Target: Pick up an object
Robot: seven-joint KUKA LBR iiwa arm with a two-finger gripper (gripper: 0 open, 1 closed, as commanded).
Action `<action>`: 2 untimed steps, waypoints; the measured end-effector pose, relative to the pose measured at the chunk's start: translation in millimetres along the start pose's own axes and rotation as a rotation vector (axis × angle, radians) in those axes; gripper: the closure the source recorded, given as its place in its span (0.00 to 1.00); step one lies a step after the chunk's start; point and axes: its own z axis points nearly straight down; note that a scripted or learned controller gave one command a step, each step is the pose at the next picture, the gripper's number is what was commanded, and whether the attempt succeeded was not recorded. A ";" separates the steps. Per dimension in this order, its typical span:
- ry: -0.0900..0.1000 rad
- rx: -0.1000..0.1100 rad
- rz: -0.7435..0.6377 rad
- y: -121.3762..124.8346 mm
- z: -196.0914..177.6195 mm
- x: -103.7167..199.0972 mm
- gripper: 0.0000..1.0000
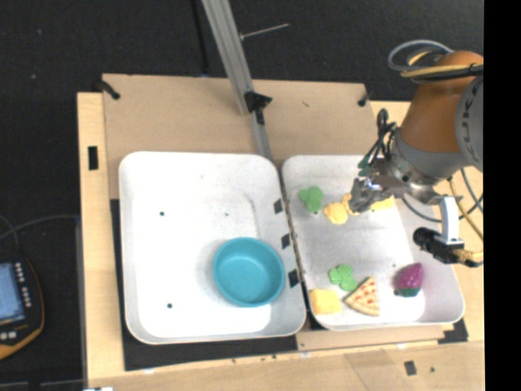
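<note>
Nearest the camera, along the front wall of the right bin (pixel 456 304), lie a yellow block (pixel 326 301), a pizza slice (pixel 363 296) with its narrow tip pointing up and right toward the bin's middle, a green leafy piece (pixel 343 277) just behind them, and a purple bunch of grapes (pixel 409 278) off to the right, apart from the others. In the left bin (pixel 146 218) a blue bowl (pixel 248 270) sits upright near the front right corner. Farther back in the right bin, a second green piece (pixel 311 198) lies close to the dividing wall, and just beside it a yellow toy (pixel 336 213) lies on the floor with its long axis running roughly left to right. The gripper (pixel 362 199) hangs over the right end of that yellow toy, close enough to seem to touch it, though the toy cannot be seen between the fingers. Beyond the bins, a grey metal pole (pixel 232 51) rises from the bench (pixel 187 116).
</note>
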 end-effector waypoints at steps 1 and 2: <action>0.000 -0.001 -0.001 2.2 -49.5 -1.2 1.00; 0.003 0.005 -0.005 -13.0 -53.3 55.9 1.00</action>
